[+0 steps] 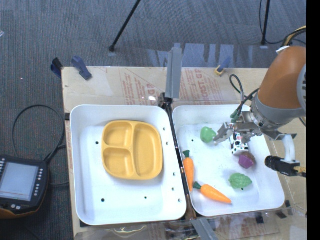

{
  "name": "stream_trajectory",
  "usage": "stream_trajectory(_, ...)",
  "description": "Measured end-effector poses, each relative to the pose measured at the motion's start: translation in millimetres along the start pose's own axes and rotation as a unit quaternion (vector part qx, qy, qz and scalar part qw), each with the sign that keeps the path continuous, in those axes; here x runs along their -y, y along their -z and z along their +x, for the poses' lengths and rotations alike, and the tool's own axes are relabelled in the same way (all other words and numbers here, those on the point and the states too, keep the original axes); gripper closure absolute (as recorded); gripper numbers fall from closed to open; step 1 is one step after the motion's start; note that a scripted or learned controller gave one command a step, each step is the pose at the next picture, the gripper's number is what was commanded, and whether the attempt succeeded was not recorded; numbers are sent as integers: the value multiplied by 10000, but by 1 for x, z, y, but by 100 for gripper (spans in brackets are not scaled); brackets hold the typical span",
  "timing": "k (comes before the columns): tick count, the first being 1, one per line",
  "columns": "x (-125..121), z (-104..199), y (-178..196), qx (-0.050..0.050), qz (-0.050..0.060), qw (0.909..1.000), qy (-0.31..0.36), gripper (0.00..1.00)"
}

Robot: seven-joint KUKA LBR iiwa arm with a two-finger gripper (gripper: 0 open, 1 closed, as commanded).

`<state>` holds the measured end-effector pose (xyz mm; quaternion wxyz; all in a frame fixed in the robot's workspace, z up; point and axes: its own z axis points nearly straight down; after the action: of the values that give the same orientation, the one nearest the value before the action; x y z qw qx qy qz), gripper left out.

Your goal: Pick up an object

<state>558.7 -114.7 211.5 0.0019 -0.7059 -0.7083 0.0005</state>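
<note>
- Camera view: gripper (pixel 239 143) sits over the right bin (pixel 270 196), upper centre of it. Can't tell from this angle how the fingers stand, or whether anything sits between them.
- Directly under the tool: a small black-and-white spotted toy (pixel 238 146); touching it at 4 o'clock is a purple toy (pixel 246 160). These two look like the nearest candidates for the pick.
- Other options in the same bin: light green toy vegetable (pixel 208 134) at 9 o'clock from the gripper, darker green leafy toy (pixel 240 181) at 6 o'clock, one carrot (pixel 215 193) at 7 o'clock near the front wall, second carrot (pixel 188 170) along the left wall.
- Left bin (pixel 85 129) holds a yellow divided plate (pixel 133 149); likely irrelevant.
- Handling, my read: all look like small hollow plastic play food. Light, rigid, smooth, so likely to squirt out of a loose pinch. Not fragile.
- Grip advice: spotted toy and purple toy are crowded, so fingers may nudge the neighbour. Close across the narrow width, at mid-body. Carrots: pinch across the thick end, not the tip.
</note>
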Motion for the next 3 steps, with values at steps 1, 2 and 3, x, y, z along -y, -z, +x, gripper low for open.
stream_trajectory(1, -12, -61, 2, 9, -9, 10000, -24, 0)
stream_trajectory(2, -49, -80, -100, 20, -53, 10000, -51, 0)
stream_trajectory(3, -53, -79, -124, 2, -12, 9987, -507, 0)
